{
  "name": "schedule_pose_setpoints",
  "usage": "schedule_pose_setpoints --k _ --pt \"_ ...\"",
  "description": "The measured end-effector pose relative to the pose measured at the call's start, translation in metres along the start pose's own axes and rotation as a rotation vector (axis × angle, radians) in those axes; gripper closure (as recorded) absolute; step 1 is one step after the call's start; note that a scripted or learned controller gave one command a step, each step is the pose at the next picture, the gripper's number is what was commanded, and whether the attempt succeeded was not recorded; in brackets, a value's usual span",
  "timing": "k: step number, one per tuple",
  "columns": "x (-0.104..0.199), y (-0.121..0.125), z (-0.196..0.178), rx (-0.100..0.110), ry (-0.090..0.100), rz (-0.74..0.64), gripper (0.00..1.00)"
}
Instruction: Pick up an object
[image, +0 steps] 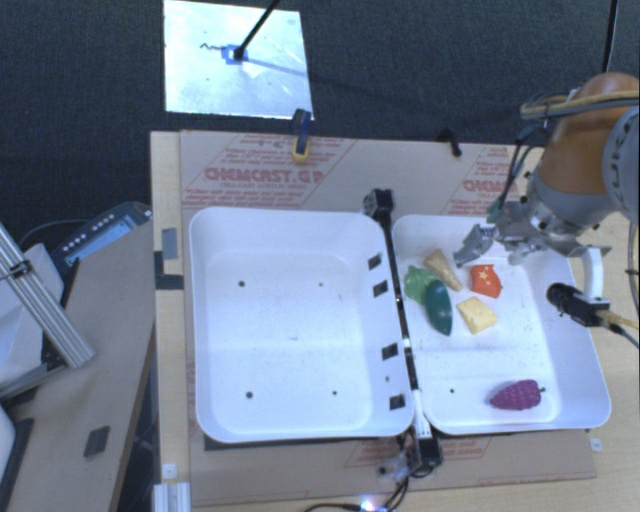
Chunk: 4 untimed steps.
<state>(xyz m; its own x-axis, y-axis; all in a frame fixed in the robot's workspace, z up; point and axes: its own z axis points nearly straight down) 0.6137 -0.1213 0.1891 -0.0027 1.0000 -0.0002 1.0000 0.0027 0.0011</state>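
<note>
While hanging over the far part of the right shallow white plastic bin (580, 395), seen with nothing between its fingers: the grey two-finger gripper (478, 243), poised just above and beside a cluster of small toy foods. Nearest the fingertips, a pale tan wedge-shaped piece (441, 268), lying just left of and below them, apart from the jaws. Whether the jaws stand released or clenched cannot be told from this slanted overhead view. Just right of the wedge, a small red-orange block (486, 281); below it, a yellow cube-like chunk (476, 315). Left of these, a dark green oblong pepper-like piece (438, 306), touching a lighter green leafy piece (415, 284) near the bin's left wall. Well apart, near the bin's front edge, a magenta knobbly berry-shaped toy (516, 396). Above the gripper, the grey arm with its orange band (585, 140), reaching in from the right. To the left, side by side with the first, the second shallow white bin (290, 330). Under both, a brown printed cardboard sheet (265, 170) on the bench.
</note>
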Motion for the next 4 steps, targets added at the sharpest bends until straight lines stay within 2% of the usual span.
schedule_pose_setpoints --k 1,2,3,4 --pt "-0.032 -0.011 0.111 0.007 0.0 0.004 0.0" --pt "-0.006 0.029 0.103 -0.005 0.001 -0.004 0.0" --pt "-0.008 0.028 0.092 -0.004 0.0 -0.003 1.0" --pt "0.029 0.02 0.101 -0.009 -0.004 -0.004 1.0"
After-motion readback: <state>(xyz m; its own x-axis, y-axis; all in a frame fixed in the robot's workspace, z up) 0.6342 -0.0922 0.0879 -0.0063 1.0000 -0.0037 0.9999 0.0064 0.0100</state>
